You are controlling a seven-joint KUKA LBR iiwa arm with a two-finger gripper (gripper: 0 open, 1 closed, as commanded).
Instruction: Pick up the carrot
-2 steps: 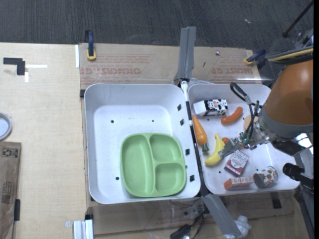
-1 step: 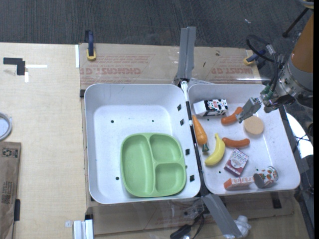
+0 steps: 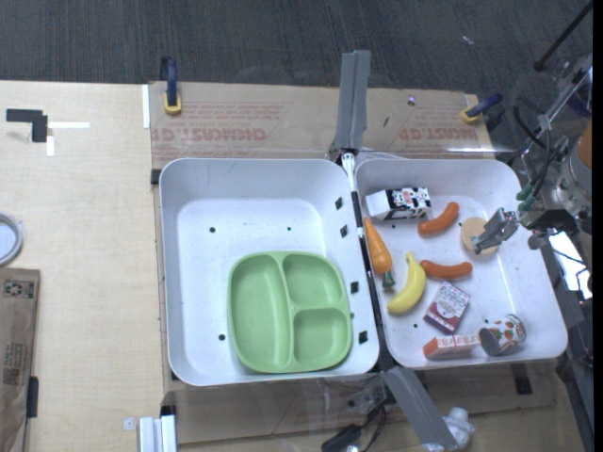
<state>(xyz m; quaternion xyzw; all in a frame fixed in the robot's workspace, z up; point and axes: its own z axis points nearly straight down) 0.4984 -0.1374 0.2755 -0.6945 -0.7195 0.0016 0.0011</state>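
You can't tell whether the gripper point(image 3: 490, 235) is open or shut; it is too small and blurred. It covers part of a tan round thing point(image 3: 472, 236). The arm point(image 3: 565, 172) is cut off by the right edge.

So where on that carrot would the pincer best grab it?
Probably mid-body, from straight above. The carrot lies flat and long beside the right bin's left wall, so the pincer should close across its narrow width, though that wall leaves little room on one side.

Green tray point(image 3: 288, 312) in L bin point(image 3: 179, 252); banana point(image 3: 408, 287), sausages point(image 3: 439, 220) in R.
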